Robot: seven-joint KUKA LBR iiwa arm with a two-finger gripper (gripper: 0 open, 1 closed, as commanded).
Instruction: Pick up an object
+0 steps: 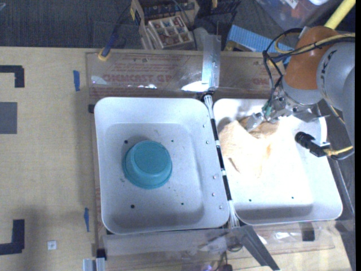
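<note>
**Arm over the right bin, blue bowl in the left**

Bench point(45, 151) of pale wood carrying two shallow white bins side by side, seen from above at a slant. Left bin point(107, 123): a teal-blue bowl point(148, 164) sits upside down near the middle of the floor, well apart from every wall. Right bin point(316, 205): a pale tan, crumpled cloth-like object point(245, 148) lies in the far-left part of the floor, just beside the divider between the bins — overexposed, so its outline is indistinct. The grey arm point(338, 78), orange band point(309, 61) above the wrist, enters from the right and reaches down over the far edge of the right bin. Its gripper point(269, 113) hangs at the upper edge of the tan object; contact cannot be judged, and whether the jaws are spread or pressed together cannot be told. Behind the bins — a clear plastic panel point(146, 75) and floor clutter.
</note>
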